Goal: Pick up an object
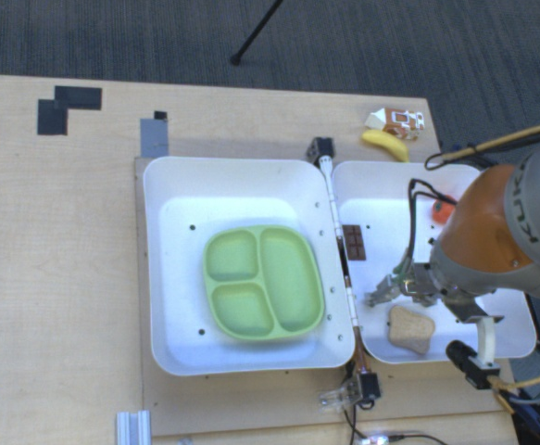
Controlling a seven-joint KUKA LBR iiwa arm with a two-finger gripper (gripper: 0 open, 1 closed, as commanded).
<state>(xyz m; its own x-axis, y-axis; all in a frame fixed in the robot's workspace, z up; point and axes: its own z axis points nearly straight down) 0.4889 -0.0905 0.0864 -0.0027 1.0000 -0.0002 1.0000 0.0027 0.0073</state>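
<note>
Overhead view of the bench (56, 248) with two white bins side by side: the left bin (172, 276) holds a green three-compartment tray (263, 284), the right bin (376, 213) a tan, bread-like lump (410, 329) near its front edge and a small orange object (443, 212) — partly hidden by the arm (492, 230). The gripper (392, 290) hangs low over the right bin, just above the tan lump. A banana (383, 143) and a small packet (401, 120) lie on the bench beyond the right bin.

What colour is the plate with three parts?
Light green plate, seen in the camera view.
</note>
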